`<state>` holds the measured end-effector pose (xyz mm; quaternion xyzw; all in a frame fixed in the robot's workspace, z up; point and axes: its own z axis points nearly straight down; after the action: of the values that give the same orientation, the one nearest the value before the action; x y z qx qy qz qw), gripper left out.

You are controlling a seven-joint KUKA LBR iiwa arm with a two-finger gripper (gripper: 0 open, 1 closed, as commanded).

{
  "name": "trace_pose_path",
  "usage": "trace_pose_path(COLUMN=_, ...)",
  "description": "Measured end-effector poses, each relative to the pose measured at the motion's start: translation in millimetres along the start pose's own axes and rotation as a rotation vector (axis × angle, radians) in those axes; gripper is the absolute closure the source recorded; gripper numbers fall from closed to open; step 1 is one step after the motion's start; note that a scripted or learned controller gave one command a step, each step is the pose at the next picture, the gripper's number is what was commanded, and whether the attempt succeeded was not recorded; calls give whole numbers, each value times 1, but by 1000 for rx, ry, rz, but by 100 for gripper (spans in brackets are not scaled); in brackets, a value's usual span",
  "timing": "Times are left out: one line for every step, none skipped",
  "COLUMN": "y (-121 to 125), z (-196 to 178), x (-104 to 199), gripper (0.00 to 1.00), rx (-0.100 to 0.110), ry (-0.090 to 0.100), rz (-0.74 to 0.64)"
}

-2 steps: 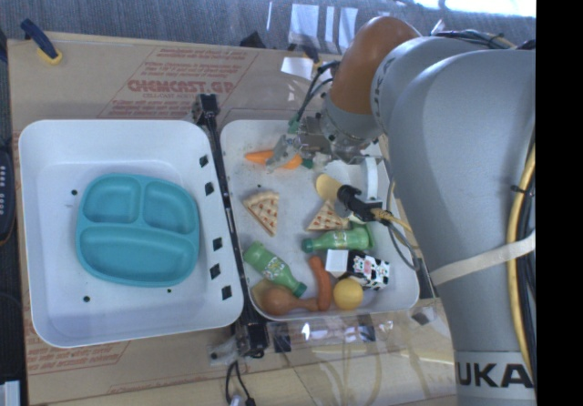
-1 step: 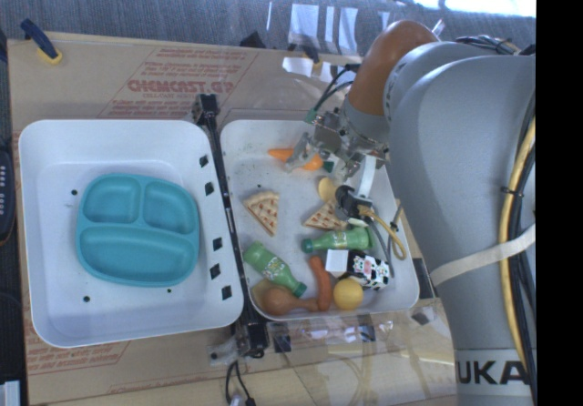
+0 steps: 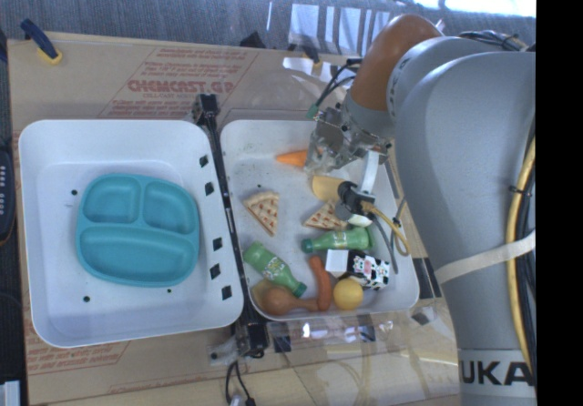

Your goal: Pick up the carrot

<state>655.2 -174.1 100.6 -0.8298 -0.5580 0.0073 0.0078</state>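
Camera view: past toy food crowding the right bin's (image 3: 239,213) near edge, the carrot (image 3: 293,158) lies by its far edge, the gripper (image 3: 325,155) just beside it, grip state unclear; it should straddle the carrot before closing.

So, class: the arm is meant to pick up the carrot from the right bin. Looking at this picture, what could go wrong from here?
1. The carrot lies right beside the pincer, near the back wall of the right bin; a poor approach could nudge it against the wall rather than grasp it.
2. A yellow piece lies just below the pincer, so it might get bumped or grabbed instead.
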Motion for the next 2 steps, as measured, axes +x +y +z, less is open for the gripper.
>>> trace_pose_path(y=0, z=0, x=1, gripper=0, rx=1, ry=0, rz=-2)
trace_pose_path(y=10, z=8, x=-24, gripper=0, rx=-3, ry=3, rz=36)
